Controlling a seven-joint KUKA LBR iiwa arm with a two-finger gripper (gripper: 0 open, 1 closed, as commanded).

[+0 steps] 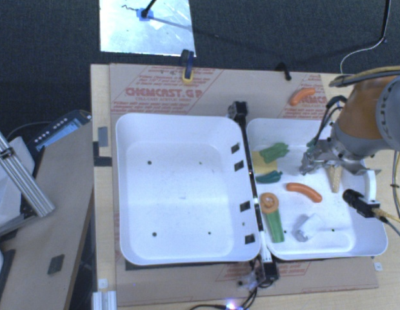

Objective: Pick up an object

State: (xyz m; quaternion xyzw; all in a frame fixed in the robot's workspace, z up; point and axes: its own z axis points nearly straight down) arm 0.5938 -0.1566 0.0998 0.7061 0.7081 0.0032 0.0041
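Gripper: low over right bin, finger state cannot be told. Just left, green toy; below, orange sausage; right, cone.

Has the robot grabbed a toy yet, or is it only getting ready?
Done: the arm has reached over the right bin, and the gripper hangs among the toys. In hand: nothing that I can see. The green piece and the orange sausage lie on the bin floor. Left: closing on one toy and lifting it out.
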